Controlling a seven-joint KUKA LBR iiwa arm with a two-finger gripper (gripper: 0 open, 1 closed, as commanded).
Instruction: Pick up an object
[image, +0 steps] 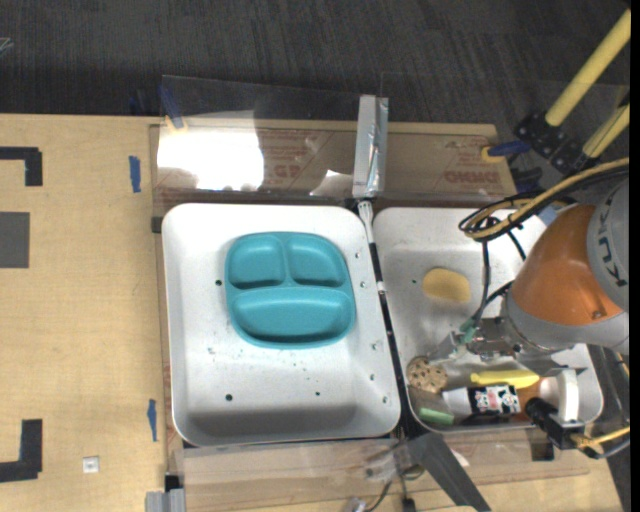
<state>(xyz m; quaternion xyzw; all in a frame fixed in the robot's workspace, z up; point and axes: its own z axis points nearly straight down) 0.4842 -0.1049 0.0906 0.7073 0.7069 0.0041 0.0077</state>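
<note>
In the right bin (400, 240), my gripper (470, 338) hangs low over the middle of the floor, under the arm's orange band (560, 275). A pale yellow oval object (445, 286) lies just up and left of it, apart from it. A round speckled cookie (428, 375) sits to its lower left. Along the bin's front wall a dark bottle with a black-and-white label (492, 401) lies on its side, with a yellow piece (505, 378) above it and a small green stick (436, 413) to its left. The arm hides the right part of the bin.
The left bin (190, 300) holds a teal divided plate (290, 287) near its middle. A metal divider post (368, 150) stands behind the seam between the bins. Cables (500, 215) loop over the right bin's back. A tan bench top (80, 300) lies to the left.
</note>
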